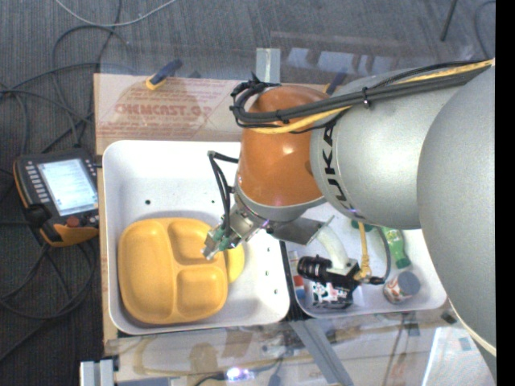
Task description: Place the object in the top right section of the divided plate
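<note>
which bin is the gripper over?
The left bin, the one holding the yellow divided plate. The gripper sits at that plate's upper right edge.

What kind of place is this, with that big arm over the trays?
Probably a robotics lab: a KUKA arm reaches over white bins, a teach pendant lies alongside, and loose cables trail across carpet.

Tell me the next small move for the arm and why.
Probably a short descent: the tool hovers at the top right section of the yellow plate in the left bin. I cannot tell whether it holds anything.
</note>
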`<control>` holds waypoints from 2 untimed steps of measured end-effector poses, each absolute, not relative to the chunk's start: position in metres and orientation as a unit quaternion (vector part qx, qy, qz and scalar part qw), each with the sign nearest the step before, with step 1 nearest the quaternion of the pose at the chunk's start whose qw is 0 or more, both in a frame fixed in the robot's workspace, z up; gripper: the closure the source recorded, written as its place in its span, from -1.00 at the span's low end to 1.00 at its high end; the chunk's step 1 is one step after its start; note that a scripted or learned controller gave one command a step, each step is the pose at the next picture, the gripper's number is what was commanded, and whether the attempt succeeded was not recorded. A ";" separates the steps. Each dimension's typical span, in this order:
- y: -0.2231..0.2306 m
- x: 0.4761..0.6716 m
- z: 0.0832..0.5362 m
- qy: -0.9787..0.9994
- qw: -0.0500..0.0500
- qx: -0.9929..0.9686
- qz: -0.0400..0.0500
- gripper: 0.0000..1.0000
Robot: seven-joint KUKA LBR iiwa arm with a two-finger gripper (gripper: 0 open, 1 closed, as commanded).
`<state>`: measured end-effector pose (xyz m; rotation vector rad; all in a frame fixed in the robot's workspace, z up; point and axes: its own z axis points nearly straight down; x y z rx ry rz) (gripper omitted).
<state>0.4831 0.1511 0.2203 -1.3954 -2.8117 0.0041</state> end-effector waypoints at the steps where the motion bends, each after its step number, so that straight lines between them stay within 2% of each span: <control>1: 0.186 0.491 0.116 -0.812 -0.008 -0.584 -0.011 1.00; 2: 0.204 0.510 0.352 -0.804 -0.001 -0.595 0.002 1.00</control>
